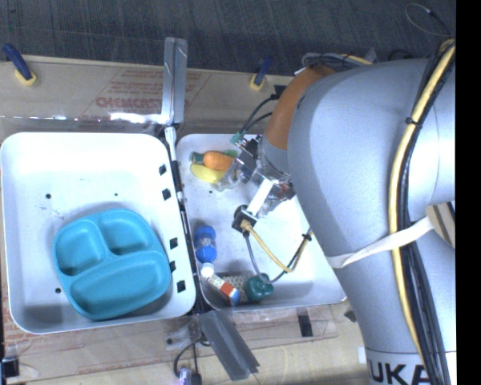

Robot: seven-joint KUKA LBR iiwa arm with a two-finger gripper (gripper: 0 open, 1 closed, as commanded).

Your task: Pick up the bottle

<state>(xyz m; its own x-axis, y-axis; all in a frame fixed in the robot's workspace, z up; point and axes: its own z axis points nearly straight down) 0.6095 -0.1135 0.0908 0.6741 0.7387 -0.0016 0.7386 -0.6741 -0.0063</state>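
Now, bottle (227, 286) in right bin (221, 211)

You have the tray (108, 267) in the left bin (80, 175); in the right bin (224, 215), fruit (212, 165) lies behind the bottle (223, 285).

Bright overhead light. White bins (32, 159) overexposed, glare on rims. Floor (224, 6) dim. Arm (369, 175) near cam, slightly blurred. Low res.

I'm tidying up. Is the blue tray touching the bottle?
Apart. The camera view shows the blue tray in the left bin, the bottle in the right bin.
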